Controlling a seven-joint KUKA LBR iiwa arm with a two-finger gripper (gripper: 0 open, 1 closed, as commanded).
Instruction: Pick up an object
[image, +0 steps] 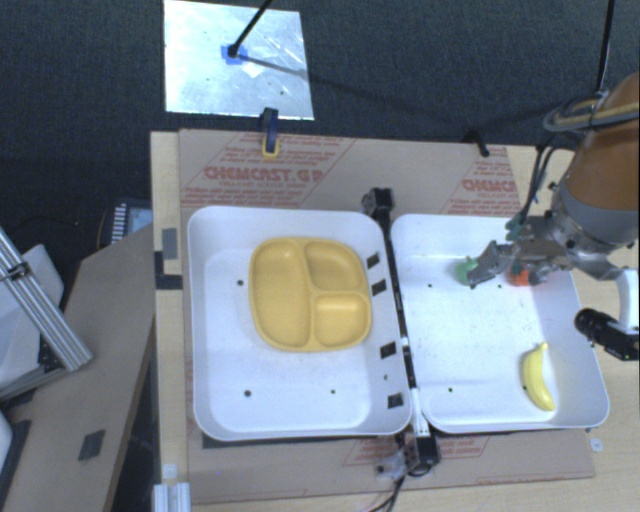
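Over the right bin (440, 420), toward its far edge, sits my gripper (487, 268), low above the floor. Whether it is spread or closed I cannot tell; the view is too coarse. Just beside its tip lies a small green object (466, 268), and a small orange-red object (519, 278) shows on the other side, partly behind my wrist. Neither is visibly held.

Both look light, small and rounded; likely plastic, smooth, prone to rolling or squirting out. Judgement: take either across its middle, squarely.

Near corner of the same bin: a banana (537, 378), light, curved, best pinched across its narrow mid-body. Left bin (215, 330) bears a yellow divided plate (308, 293): stiff, wide, awkward.
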